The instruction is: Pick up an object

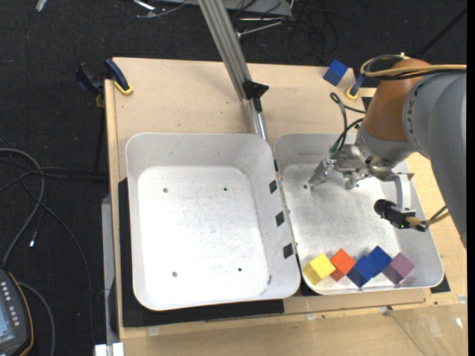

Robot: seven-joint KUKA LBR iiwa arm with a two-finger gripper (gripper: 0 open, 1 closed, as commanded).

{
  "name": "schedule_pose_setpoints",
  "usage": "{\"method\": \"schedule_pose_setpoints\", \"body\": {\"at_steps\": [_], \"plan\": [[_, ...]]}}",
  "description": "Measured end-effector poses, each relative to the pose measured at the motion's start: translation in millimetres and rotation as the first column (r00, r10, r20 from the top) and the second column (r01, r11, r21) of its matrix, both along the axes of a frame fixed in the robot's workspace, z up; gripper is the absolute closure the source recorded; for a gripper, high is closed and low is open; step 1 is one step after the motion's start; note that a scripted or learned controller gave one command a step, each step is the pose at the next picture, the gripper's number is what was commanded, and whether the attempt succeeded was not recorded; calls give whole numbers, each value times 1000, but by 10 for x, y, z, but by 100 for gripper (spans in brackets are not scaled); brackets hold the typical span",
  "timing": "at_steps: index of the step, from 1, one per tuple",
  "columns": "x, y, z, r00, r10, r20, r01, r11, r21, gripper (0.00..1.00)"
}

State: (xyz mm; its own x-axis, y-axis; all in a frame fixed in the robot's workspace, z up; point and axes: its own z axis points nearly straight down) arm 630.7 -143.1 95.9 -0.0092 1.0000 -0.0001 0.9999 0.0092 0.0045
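Four small blocks lie in a row along the near edge of the right bin [356, 221]: a yellow block [320, 268], an orange block [342, 261], a blue block [371, 265] and a purple block [398, 268]. My gripper [335, 180] hovers over the far half of that bin, well away from the blocks. It is open, its two fingers spread apart with nothing between them. The grey arm with its orange band [393, 106] reaches in from the right.
The left bin [148, 221] sits beside the right one, with a row of black clips between them. Another blue block [336, 72] rests on the wooden bench behind the right bin. A metal pole [230, 43] slants up from between the bins.
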Motion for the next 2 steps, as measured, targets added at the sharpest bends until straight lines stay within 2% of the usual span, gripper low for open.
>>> {"method": "schedule_pose_setpoints", "body": {"at_steps": [1, 2], "plan": [[-561, -471, -6, 1000, -15, -8, 15, 1000, -1, 0], [-132, -496, 2035, 1000, -5, 6, 5, 1000, -4, 0]]}}
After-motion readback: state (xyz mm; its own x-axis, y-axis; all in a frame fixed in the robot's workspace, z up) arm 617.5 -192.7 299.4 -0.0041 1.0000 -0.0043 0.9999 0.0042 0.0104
